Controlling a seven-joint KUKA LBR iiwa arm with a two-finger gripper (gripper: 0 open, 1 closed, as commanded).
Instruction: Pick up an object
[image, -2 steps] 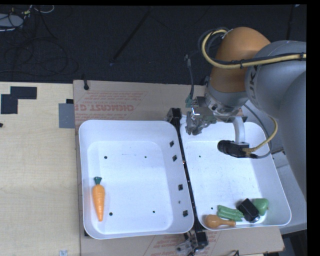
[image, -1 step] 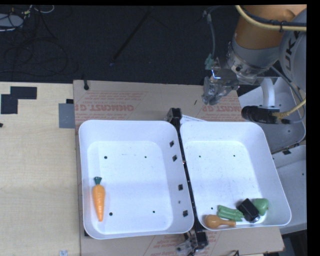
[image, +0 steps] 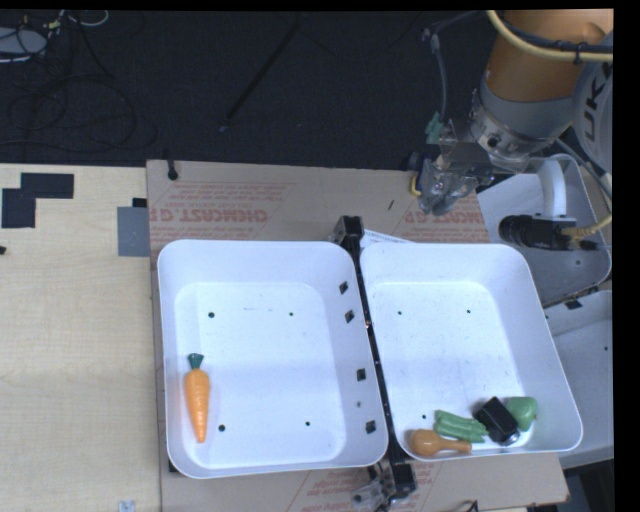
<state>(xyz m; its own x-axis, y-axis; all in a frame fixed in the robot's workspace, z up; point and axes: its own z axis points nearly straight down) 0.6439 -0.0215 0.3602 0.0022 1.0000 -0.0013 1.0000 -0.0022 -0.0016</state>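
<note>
An orange toy carrot (image: 197, 401) with a green top lies in the left bin (image: 250, 270), near its front left corner. In the right bin (image: 450, 262), at the front right corner, a small heap lies together: an orange-brown pear-shaped piece (image: 436, 443), a green pod (image: 460, 426), a black block (image: 496, 419) and a light green piece (image: 522, 408). My gripper (image: 436, 192) hangs above the cardboard behind the right bin's back edge, well away from all the objects. Nothing shows between its fingers.
The two white bins sit side by side on a cardboard sheet (image: 260, 205), joined by a black divider strip (image: 362, 330). A wooden bench top (image: 70, 350) extends to the left. Cables and a grey mount (image: 545, 232) lie at the right, behind the right bin.
</note>
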